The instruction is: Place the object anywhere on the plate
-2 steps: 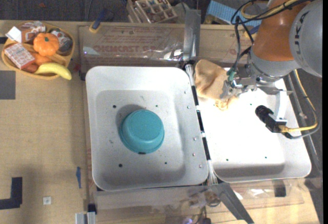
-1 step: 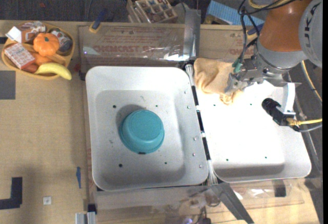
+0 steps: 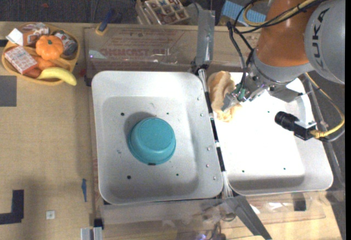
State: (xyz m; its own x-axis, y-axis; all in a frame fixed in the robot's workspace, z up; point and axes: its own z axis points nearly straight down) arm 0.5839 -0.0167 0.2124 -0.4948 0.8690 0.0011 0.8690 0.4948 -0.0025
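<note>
Camera view looks down on two white bins side by side, and the arm (image 3: 296,30) reaches in from the right over the far end of the right bin (image 3: 274,162). Its gripper (image 3: 240,94) sits low near that bin's far left corner, right against a pale, bread-coloured object (image 3: 220,93) that leans along the left wall. From where I stand the object seems to touch the fingertips, but the wrist hides the jaws; I cannot tell whether they are wide, narrow, or closed on it.

The plate (image 3: 152,140), a round teal one, lies in the middle of the left bin (image 3: 109,96), well apart from the object, with the raised rims of both bins between them. A basket of toy fruit (image 3: 38,55) sits on the bench at the far left, out of the way.

As I judge it, the step in hand is the grasp, so the task is barely begun. To do it well, the fingers should straddle the object across its narrow side, not push it harder into the wall, where it could wedge or slip out. The object looks soft and lumpy, so a firm, centred close matters. Then lift straight up high enough to clear both rims before crossing left, and come down over the plate's centre, since its surface looks domed and something dropped near the edge may slide off.
</note>
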